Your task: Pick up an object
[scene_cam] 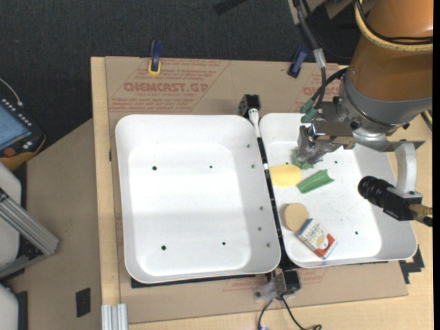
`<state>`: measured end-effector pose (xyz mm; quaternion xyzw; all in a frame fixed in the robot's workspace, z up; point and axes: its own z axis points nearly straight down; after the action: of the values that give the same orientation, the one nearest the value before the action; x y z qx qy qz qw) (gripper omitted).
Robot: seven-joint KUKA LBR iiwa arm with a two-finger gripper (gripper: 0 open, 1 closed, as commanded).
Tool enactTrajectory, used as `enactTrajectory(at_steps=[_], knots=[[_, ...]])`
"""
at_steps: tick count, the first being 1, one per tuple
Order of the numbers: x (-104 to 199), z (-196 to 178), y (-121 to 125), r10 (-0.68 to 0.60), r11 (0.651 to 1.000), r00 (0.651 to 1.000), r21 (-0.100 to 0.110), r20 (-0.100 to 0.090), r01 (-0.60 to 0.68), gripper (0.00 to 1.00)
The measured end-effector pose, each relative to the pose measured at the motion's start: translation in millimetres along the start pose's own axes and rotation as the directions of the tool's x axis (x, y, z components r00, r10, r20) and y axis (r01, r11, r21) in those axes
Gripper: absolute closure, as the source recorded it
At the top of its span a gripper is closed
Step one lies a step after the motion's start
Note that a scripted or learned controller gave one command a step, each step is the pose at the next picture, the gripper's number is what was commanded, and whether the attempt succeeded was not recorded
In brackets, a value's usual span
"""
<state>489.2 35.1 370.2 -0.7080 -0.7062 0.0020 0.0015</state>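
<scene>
My gripper hangs low over the right bin, near its upper left part. Its tips sit just above and between a yellow object and a green bar. A small green piece shows at the tips, but I cannot tell whether it is held. Closer to the front lie a round tan object and a small printed carton with red and blue on it.
The left bin lies beside the right one, with a black clip at the top of the seam between them. A black cylinder on the arm juts over the right bin's right side.
</scene>
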Motion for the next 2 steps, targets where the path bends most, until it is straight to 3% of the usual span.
enactTrajectory(at_steps=[2], knots=[[1.2,-23.0,1.6,-0.003,1.000,1.000,-0.010,0.000,0.003,1.00]])
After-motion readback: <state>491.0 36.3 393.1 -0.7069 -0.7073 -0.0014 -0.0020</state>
